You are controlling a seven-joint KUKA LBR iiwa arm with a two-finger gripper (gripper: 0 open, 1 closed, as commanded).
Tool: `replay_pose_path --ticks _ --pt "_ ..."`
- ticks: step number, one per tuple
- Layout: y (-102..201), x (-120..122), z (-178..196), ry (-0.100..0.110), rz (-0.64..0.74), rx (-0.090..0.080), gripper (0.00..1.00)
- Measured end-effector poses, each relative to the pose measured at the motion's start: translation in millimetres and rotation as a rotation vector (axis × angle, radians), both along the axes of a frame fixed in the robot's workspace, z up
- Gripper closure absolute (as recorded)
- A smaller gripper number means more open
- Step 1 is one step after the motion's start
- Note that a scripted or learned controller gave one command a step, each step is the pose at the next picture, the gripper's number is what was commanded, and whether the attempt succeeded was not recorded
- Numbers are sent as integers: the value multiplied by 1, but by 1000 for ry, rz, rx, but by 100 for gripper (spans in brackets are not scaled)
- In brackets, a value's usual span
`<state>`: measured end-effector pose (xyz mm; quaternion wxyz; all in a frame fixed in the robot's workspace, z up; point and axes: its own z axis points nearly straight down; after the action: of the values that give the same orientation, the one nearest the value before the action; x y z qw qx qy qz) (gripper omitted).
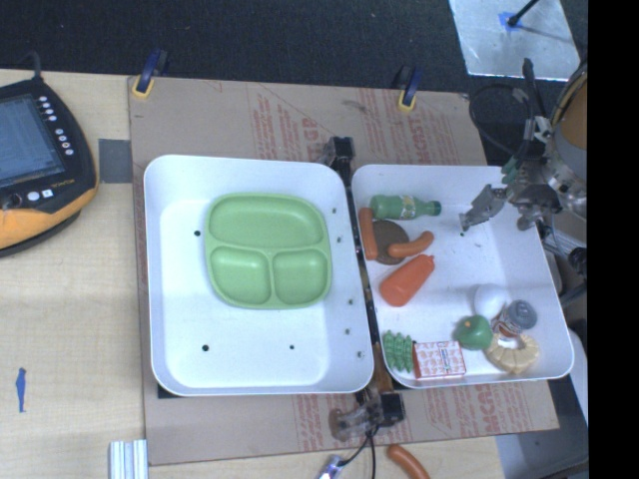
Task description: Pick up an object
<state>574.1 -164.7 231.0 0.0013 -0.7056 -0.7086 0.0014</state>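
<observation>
1. My pincer (pixel 477 211) hangs over the far right part of the right bin (pixel 454 176), above bare floor. I can't tell how far it is open; nothing shows in it, so I judge it empty.
2. Pickable stuff all sits left of and nearer than my pincer: green bottle (pixel 404 208) to the left, sausage (pixel 411 244) and orange carrot (pixel 406 279) lower left, white egg (pixel 489 298) nearer.
3. Risk: dropping straight down means I close on nothing. Cause: no object under me.
4. Risk: the sausage lies on a brown round thing (pixel 385 236), with another sausage (pixel 367 234) just beside it. I may clip two things or shove one aside.
5. Risk: the near corner is crowded, with a green ball-like thing (pixel 475 332), a grey can (pixel 517 316), a ring-shaped pastry (pixel 512 353) and a red-white box (pixel 438 359) touching or nearly so. A grab there could jam or knock neighbours.
6. Risk: egg and bottle look smooth and round, so they likely roll or squirt out.
7. Risk: things close to the bin wall leave little space for a finger.
8. The left bin (pixel 170 267) holds a green tray (pixel 268 248), well apart from me.
</observation>
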Motion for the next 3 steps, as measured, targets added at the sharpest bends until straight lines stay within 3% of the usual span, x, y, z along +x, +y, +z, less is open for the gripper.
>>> replay_pose_path --ticks 1,2,3 --pt "59 17 -119 2 2 -1 0" --pt "58 -38 -140 1 2 -1 0" --pt "57 -38 -130 2 6 -3 100"
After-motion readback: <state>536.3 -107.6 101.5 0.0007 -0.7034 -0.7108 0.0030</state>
